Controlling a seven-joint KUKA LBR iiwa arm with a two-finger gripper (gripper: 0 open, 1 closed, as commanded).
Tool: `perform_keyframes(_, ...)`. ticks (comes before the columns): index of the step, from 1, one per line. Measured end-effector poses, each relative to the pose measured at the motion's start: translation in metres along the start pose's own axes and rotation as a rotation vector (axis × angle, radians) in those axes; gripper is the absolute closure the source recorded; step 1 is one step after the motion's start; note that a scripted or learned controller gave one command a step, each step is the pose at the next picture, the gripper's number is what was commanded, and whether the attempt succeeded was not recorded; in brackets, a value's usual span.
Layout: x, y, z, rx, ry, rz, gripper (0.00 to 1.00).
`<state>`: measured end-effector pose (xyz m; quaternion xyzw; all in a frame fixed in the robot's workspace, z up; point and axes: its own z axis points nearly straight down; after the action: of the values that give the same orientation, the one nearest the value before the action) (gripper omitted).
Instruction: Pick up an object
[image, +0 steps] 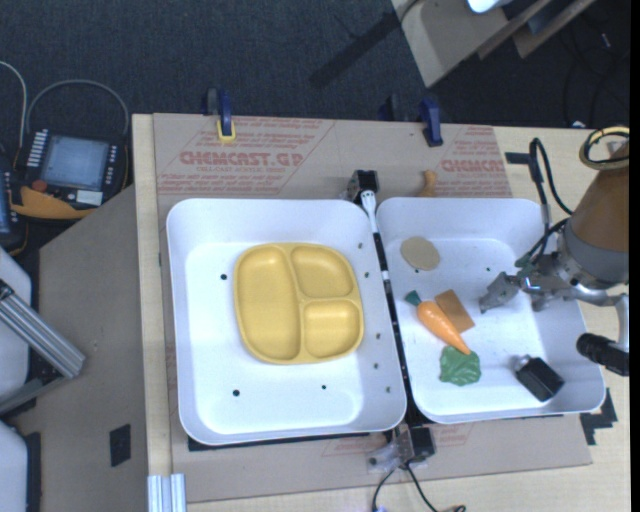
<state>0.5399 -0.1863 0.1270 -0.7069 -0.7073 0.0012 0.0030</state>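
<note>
Camera view: we are looking down on two white bins sitting side by side on a cardboard-covered bench. The left bin (200, 330) is holding a yellow divided plate (298, 300) with three compartments, lying flat near its centre.

The right bin (480, 402) is holding the loose objects. We are seeing a tan round disc (421, 253) near the upper left of this bin, an orange carrot (440, 325) lying at a slant with its green top toward the upper left, a brown block (455, 309) touching the carrot's right side, a green leafy piece (460, 367) just below the carrot's tip, and a black block (539, 379) near the bin's lower right corner.

The arm is reaching in from the right, and the gripper (499, 294) is hanging over the right half of the right bin, near the brown block but apart from it. Nothing is sitting between its fingers; whether they are apart or together we cannot tell.
</note>
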Motion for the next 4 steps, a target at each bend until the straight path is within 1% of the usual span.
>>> perform_keyframes(1,0.001,-0.001,0.045,0.0,0.0,0.001,0.0)
perform_keyframes(2,0.0,0.001,0.032,-0.006,-0.003,0.001,1.0)
perform_keyframes(3,0.002,-0.001,-0.031,-0.013,-0.006,-0.001,1.0)
perform_keyframes(4,-0.002,0.0,-0.095,-0.015,-0.007,-0.001,1.0)
